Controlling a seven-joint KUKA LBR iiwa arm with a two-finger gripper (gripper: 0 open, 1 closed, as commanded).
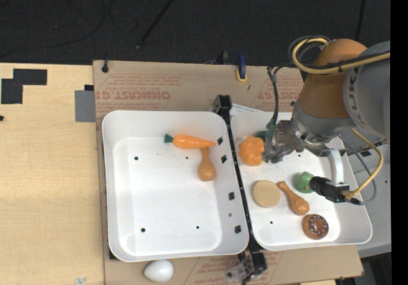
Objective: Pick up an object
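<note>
- White egg-shaped plastic piece [158, 271] lies nearest the lens, outside both bins, well apart from the lumpy orange plastic pumpkin [251, 150], to its near left.
- Pumpkin sits in the right shallow white bin [280, 229], close to the wall shared with the left shallow white bin [166, 213]. Judged from the arm's position, it is the task's thing.
- Gripper [275, 148] hangs just beside the pumpkin, on its right. Touching or apart: cannot tell.
- Claw state: cannot tell whether released or clenched, as the dark hardware blurs together. Nothing is seen held.
- Nearer than the pumpkin: pale round biscuit-like disc [266, 193], brown drumstick-shaped toy [293, 197] just beside the disc, small green ball [305, 181], chocolate-brown ring doughnut [315, 226] farthest off.
- Left of the pumpkin, across the wall: orange toy carrot with green top [191, 142], and a tan pear-shaped gourd [206, 168] touching or nearly touching it.
- Judgement, step in hand: lining up on the pumpkin.
- To do it well: centre the claw over the pumpkin's middle, not its right flank. Spread wide for the broad body and close along the wall rather than across it, since room there is tight. An off-centre squeeze may squirt the rounded body out.
</note>
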